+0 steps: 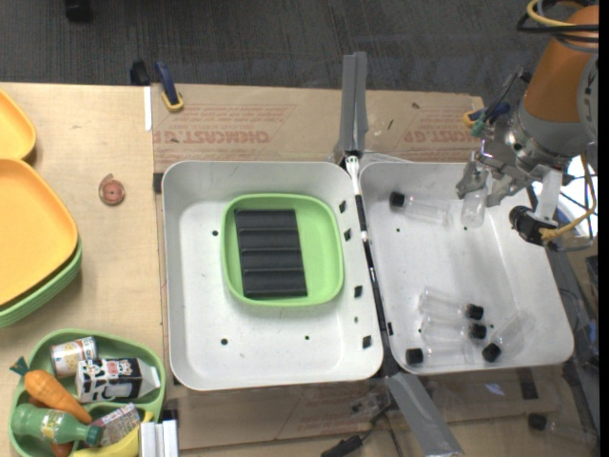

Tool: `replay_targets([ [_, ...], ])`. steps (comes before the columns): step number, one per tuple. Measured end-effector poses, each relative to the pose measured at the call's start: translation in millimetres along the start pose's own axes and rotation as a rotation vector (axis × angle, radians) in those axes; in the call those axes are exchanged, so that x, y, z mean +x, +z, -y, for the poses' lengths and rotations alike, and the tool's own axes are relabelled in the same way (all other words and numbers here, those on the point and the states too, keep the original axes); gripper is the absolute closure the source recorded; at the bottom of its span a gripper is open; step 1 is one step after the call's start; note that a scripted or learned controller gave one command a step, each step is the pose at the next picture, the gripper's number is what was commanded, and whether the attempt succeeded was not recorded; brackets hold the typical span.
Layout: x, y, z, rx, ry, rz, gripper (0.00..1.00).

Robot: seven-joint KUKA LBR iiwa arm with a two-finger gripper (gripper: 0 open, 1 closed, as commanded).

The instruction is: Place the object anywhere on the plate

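A green square plate (328, 255) lies in the middle of the left bin (190, 341), and a black ridged block (271, 252) rests on it. Several clear vials with black caps are in the right bin (533, 284): one (419, 208) near the back left, and a cluster (452, 317) at the front. My gripper (481, 190) hangs over the back right part of the right bin, far from the plate. A faint clear shape (473, 213), possibly a vial, shows just under it; whether it is gripped is unclear.
The raised rims of the two bins meet at a divider (366, 255) between gripper and plate. On the bench at left sit stacked yellow plates (33, 236) and a green bowl of toy food (86, 388). Cables (538, 227) hang by the wrist.
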State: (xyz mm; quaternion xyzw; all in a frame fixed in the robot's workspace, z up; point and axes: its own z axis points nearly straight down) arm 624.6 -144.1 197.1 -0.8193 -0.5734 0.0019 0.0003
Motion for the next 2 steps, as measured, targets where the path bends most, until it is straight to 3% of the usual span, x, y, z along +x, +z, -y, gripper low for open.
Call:
replay_targets([
  [1,0,0,0,0.000,0.001,0.000,0.00],
  [2,-14,-25,2,-0.002,0.034,-0.001,0.00],
])
